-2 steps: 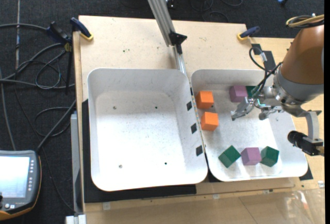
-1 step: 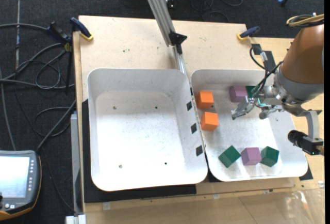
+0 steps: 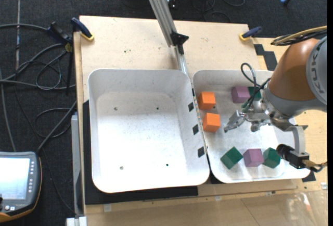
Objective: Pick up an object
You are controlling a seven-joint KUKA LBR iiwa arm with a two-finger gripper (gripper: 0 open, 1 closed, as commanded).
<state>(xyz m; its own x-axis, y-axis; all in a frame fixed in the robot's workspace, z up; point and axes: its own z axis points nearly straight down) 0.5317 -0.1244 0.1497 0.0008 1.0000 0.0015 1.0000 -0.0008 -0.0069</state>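
step: approach, nothing grasped | gripper (image 3: pixel 232 123) mid right bin (image 3: pixel 218 80), fingers' state cannot be told | nearest: orange cube (image 3: pixel 211 122) by left wall | next: descend, centre on it

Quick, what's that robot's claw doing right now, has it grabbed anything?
Two-finger gripper: over the right white bin, near the lower orange block; nothing seen between its fingers; open or closed cannot be told.
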